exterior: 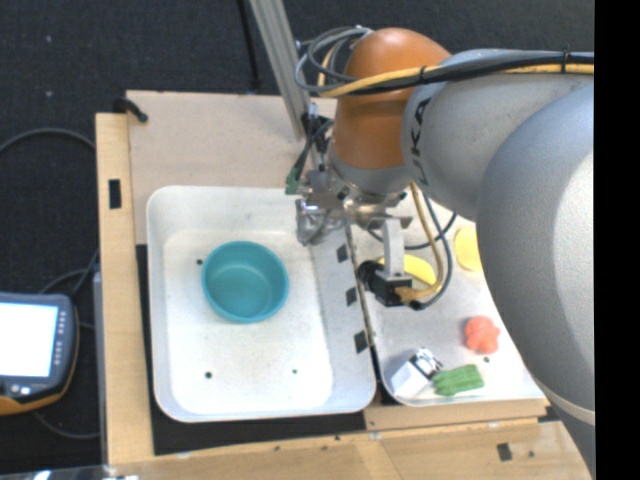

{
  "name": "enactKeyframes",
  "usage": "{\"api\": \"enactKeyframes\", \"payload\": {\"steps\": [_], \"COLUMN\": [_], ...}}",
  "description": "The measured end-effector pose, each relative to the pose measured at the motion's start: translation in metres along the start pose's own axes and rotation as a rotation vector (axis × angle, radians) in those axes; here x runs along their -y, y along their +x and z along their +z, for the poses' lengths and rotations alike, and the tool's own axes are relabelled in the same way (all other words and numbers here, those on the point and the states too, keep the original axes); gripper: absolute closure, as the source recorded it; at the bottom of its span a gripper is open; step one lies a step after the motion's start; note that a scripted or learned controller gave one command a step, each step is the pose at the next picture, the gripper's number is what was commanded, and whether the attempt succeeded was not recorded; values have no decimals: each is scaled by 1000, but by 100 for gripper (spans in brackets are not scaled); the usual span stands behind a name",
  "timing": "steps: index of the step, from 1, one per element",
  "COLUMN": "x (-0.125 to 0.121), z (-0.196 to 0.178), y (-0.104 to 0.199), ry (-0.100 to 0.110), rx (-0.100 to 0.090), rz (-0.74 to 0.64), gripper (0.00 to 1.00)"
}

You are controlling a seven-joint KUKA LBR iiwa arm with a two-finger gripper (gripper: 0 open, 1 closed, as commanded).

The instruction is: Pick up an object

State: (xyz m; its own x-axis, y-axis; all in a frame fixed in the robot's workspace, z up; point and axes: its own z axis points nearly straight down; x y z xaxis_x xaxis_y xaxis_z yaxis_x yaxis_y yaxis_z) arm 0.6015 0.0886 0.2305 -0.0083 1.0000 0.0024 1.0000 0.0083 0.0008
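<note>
Dark carpet surrounds a pale wooden bench [200, 138] carrying two shallow white plastic bins side by side. I note the left bin [180, 368] occupies the lower left centre of the frame and holds a round teal plastic bowl [245, 281], upright, well clear of the walls. The right bin [400, 398] lies at lower right, largely covered by the grey arm with its orange band [385, 98], which enters from the right edge.

I place the two-finger gripper [312, 223] at frame centre, over the upper right rim of the left bin, close to the divide between the bins. Whether it is apart or together I cannot tell; nothing is visibly clamped in it.

Candidate objects: the bowl sits down and to the left of the gripper, near but apart from it. In the right bin, a yellow rounded item [420, 268] lies just right of the gripper, partly hidden by cabling; a small orange-red lump [481, 334], a green oblong piece [458, 380] and a small white-grey block [410, 371] lie further toward the lower right.

My judgement: the bowl is the clearest target, requiring travel down-left.
</note>
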Motion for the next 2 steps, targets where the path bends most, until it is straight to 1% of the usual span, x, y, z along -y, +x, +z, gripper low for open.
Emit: {"api": "enactKeyframes", "payload": {"steps": [1,2], "x": [5,5], "z": [-21,-19], "y": [-3,-3], "ry": [-2,0], "rx": [0,0], "rz": [4,4], "gripper": [100,0]}}
